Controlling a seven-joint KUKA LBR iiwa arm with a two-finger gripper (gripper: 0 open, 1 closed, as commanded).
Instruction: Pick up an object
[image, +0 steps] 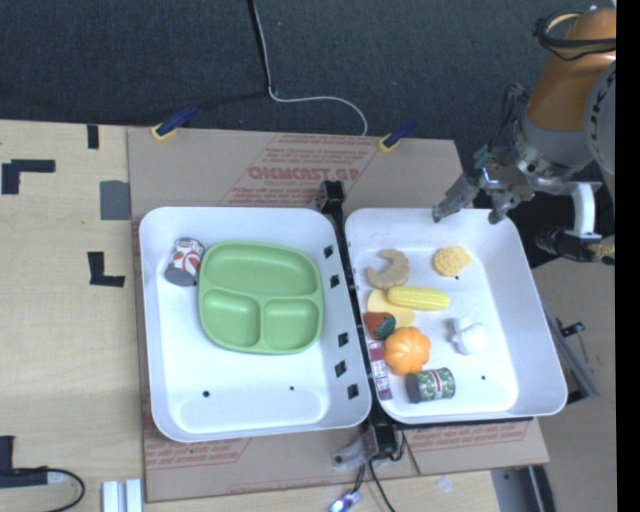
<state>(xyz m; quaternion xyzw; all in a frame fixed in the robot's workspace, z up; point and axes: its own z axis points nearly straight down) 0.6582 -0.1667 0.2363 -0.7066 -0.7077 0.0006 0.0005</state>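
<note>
The right bin (520, 330) holds several small items: a tan croissant-shaped piece (389, 268), a round yellow piece (452, 261), a corn cob (418, 297), an orange pumpkin (407, 349), a small green can (431, 384), a white object (466, 335) and a red-green piece (379, 323). My gripper (468, 207) hangs above the bin's far edge, open, with its two dark fingers (446, 206) spread apart and nothing between them. It is well clear of every item.
The left bin (160, 330) carries a green divided plate (261, 297) and a small red-and-white can (184, 262) by its left wall. Both bins rest on a cardboard sheet (290, 170). A white cable (300, 98) runs across the dark background behind.
</note>
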